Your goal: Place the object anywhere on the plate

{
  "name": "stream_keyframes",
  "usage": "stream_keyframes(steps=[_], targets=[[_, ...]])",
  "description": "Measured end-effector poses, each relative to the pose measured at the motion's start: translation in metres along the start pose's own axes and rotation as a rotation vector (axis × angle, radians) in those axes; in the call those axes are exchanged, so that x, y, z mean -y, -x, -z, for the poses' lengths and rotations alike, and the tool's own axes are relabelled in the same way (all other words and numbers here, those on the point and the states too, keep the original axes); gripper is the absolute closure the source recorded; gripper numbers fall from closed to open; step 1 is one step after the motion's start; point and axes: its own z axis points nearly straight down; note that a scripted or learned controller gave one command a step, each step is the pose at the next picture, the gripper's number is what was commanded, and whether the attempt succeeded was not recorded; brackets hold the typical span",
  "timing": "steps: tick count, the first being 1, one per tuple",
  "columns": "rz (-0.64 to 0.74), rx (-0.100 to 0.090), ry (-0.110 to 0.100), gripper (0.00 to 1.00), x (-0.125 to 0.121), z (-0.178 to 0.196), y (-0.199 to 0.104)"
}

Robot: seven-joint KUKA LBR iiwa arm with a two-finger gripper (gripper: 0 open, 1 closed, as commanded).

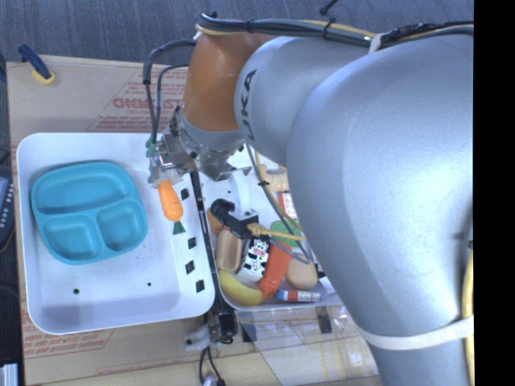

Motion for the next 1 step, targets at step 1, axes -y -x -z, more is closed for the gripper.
stream_keyframes(steps=[1], targets=[[-0.004,0.002,0.000,0.00,0.0000,0.0002,0.0027]])
